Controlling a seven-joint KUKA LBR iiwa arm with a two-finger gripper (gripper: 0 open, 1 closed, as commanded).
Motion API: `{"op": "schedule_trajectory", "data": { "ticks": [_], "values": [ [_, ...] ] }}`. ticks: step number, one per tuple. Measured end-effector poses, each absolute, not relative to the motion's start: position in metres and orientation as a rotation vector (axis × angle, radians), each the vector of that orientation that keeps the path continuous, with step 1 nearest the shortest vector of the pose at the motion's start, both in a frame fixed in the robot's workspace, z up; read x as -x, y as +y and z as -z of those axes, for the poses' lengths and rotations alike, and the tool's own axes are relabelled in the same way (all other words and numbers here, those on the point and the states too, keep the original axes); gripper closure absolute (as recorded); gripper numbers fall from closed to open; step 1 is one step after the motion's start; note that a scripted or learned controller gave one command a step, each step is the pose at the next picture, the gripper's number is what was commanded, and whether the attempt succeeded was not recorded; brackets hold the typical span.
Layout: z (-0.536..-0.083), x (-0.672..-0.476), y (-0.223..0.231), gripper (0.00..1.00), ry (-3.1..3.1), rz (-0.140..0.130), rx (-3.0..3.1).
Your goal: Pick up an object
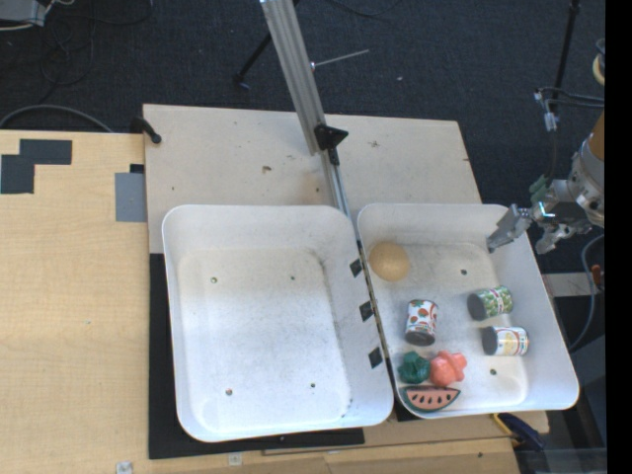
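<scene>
The claw [515,227] hangs at the upper right rim of the right bin [553,358]; it looks open and holds nothing, though the view is small. Below it lie a tan ball [389,262], three small cans, a watermelon slice [432,399] and red and green toys.

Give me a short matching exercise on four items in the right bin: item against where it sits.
Items:
1. tan ball
2. watermelon slice
3. strawberry-label can
4. green-label can

Places:
A. near bin's front rim
B. bin's middle, standing upright
C. toward the right wall, lying on its side
D. by the divider, toward the back

Pairs: 1-D, 2-A, 3-B, 4-C
</scene>
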State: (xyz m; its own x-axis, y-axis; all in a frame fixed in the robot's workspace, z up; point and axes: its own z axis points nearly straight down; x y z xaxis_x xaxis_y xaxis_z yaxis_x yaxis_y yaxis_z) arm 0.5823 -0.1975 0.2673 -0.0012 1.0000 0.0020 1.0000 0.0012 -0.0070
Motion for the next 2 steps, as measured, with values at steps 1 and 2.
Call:
{"op": "schedule_trajectory", "data": {
  "ticks": [1, 2],
  "values": [
    [-0.27, -0.583, -0.197, 0.0, -2.223, -0.002, 2.217],
    [-0.209, -0.587, -0.189, 0.0, -2.222, -0.006, 2.211]
  ]
}}
